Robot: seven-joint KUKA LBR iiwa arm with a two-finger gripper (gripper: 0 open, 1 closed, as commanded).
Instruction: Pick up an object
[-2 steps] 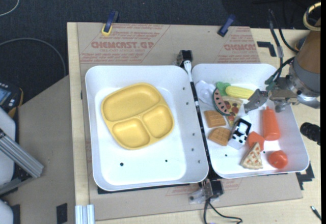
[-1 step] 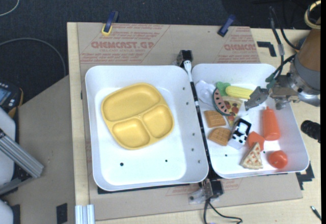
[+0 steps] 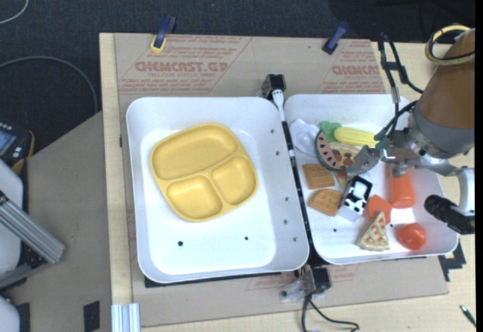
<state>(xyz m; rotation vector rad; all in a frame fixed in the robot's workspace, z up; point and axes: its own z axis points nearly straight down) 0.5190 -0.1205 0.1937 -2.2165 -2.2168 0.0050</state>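
I see the gripper (image 3: 371, 159) low over the right bin (image 3: 332, 247), among toy foods near its centre; whether its jaws are clenched or released I cannot tell. A corn cob (image 3: 355, 136) lies just beside it. The yellow divided plate (image 3: 202, 170) occupies the left bin (image 3: 143, 247).

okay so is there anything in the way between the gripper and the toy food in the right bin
Nothing visible blocks it. The gripper is low over the right bin, among the toys: the corn cob and watermelon slice lie beside it to the view's left, the black-and-white block just below.
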